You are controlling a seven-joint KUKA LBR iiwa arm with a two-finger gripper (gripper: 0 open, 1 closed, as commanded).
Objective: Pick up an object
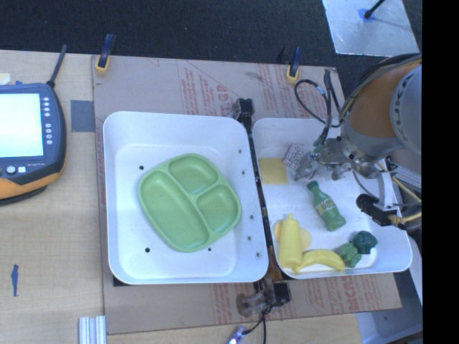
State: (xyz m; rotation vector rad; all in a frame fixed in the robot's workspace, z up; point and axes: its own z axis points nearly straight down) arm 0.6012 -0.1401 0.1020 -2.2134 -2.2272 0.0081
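Green bottle point(325, 206) in right bin point(387, 264) | gripper point(307, 163) just above it | jaws' state: cannot tell

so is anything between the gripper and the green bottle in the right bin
Nothing visible stands between them. The gripper sits low over the far part of the right bin, and the green bottle lies just in front of it with bare white floor between. The yellow slice is off to the side, toward the divider.

We see bright, even overhead light; the 2 white bins point(179, 264) glare slightly, shadows stay soft, and details look mildly blurred.
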